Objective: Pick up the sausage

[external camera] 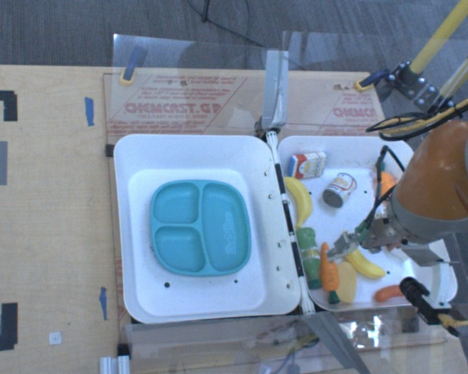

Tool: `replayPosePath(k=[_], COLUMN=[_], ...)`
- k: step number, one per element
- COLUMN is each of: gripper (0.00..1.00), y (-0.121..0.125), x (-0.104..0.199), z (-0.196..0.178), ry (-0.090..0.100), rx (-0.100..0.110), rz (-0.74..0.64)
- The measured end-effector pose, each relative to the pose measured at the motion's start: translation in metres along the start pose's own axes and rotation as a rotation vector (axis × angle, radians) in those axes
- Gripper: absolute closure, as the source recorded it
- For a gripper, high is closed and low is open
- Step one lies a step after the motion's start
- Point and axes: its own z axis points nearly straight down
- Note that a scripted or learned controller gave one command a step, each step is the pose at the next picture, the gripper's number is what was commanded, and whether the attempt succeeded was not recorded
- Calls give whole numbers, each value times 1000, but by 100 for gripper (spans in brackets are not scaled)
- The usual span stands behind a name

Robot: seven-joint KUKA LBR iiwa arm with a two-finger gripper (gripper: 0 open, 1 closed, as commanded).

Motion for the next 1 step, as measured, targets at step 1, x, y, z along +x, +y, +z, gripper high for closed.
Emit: replayPosePath(k=[1], gripper=[100], y=[0], x=[-3], z=[-10], ry=[-2], rx=[-4], rz=[7])
